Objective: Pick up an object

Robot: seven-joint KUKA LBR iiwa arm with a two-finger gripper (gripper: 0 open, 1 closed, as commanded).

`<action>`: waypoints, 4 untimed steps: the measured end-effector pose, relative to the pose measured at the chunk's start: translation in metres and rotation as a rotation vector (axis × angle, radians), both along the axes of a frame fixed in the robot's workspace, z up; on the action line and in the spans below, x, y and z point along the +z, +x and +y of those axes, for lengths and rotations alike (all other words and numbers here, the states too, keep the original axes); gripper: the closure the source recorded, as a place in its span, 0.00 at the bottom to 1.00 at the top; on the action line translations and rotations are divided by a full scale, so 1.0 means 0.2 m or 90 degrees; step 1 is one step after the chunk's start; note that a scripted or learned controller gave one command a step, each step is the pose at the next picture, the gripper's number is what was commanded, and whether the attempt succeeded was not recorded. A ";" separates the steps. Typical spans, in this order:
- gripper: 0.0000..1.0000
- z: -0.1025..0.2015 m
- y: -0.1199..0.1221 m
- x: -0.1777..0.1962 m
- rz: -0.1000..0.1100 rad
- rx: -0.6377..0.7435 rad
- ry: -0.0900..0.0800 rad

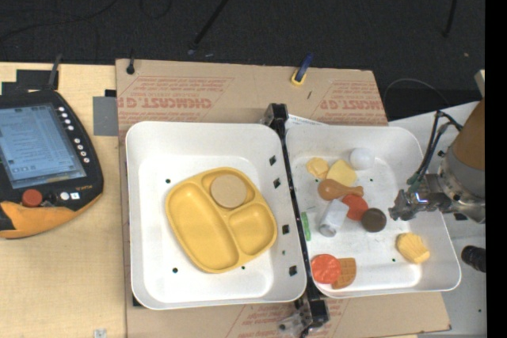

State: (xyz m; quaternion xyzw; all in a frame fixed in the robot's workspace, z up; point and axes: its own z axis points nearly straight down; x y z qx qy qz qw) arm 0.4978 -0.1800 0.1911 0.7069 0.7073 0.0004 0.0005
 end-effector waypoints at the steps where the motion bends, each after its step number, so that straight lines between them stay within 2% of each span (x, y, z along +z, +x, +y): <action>1: 1.00 0.00 0.00 0.19 0.000 0.000 0.000; 4: 1.00 0.79 -0.02 0.29 0.002 0.002 0.001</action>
